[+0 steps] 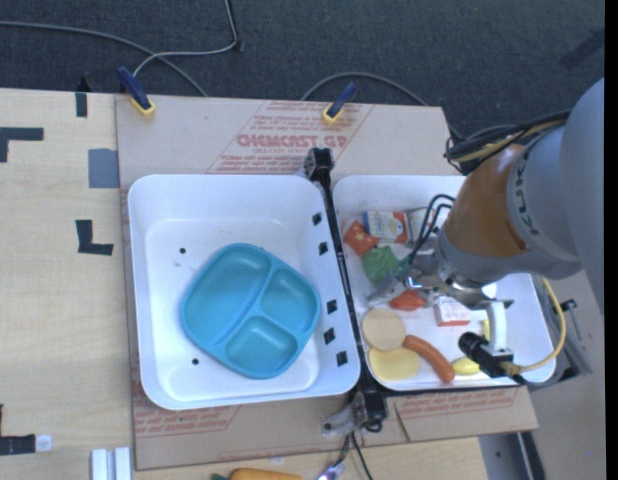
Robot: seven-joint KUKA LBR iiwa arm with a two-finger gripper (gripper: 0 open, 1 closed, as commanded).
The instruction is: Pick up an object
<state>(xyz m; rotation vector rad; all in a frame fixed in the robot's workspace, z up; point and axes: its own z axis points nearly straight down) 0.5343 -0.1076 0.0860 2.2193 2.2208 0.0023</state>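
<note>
Because the grey arm with its orange band is lowered over the right shallow white bin (541,298), the hand (414,286) is placed among the toy food, close to a green leafy piece (381,264) and a red piece (409,301); whether it is apart or together cannot be told. A tan round disc (383,329), a yellow slice (393,365) and an orange sausage (429,357) lie nearer the front. The left white bin (154,218) carries a blue divided plastic plate (250,310), presumably as the receiving side.
</note>
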